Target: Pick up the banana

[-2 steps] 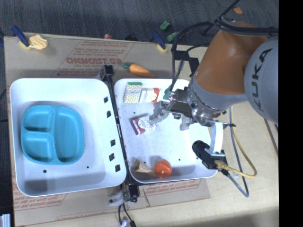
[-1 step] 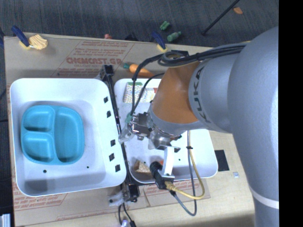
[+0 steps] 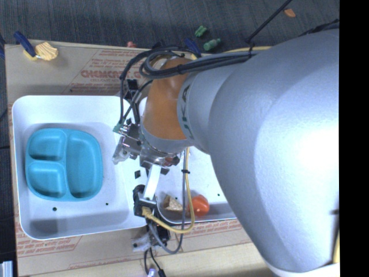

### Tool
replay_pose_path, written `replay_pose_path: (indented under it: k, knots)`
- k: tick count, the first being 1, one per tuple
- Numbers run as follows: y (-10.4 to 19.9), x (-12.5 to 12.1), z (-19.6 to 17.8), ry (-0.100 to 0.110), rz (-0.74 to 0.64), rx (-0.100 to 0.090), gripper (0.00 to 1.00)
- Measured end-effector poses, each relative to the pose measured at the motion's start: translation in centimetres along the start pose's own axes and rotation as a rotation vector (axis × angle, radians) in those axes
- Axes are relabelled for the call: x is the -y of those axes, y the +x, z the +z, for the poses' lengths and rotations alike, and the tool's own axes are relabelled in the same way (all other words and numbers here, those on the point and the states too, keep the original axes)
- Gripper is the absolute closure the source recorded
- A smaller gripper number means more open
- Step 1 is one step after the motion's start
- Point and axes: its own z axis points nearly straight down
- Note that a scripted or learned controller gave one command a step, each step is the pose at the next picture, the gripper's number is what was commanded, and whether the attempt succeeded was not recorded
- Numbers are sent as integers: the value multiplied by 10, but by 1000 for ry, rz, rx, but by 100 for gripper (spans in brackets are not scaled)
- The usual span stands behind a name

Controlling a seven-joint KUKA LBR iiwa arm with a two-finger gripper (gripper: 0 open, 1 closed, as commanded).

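Blue tray (image 3: 63,163): we see a three-compartment dish lying flat in the left white bin (image 3: 23,111), at about nine o'clock.
Orange-red item (image 3: 200,205): we see it in the right bin (image 3: 225,212), at about six o'clock, just beside a tan object (image 3: 172,203).
Green pieces (image 3: 206,37): we spot them on the dark floor at twelve o'clock.
Yellow object (image 3: 45,52): it sits at the cardboard's (image 3: 86,71) corner, toward ten o'clock.

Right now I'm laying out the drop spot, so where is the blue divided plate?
The blue divided plate lies flat in the left white bin, on the camera view's left side, apart from the arm that reaches over the divide between the bins.
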Motion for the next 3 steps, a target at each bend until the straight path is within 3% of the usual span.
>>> replay_pose_path:
  k: [1,2,3]
  knots:
    - [-73,-25,-128,-4,-132,-1,0]
    - [-13,24,-154,-2,104,-1,0]
    - [-89,-12,-58,1,20,0,0]
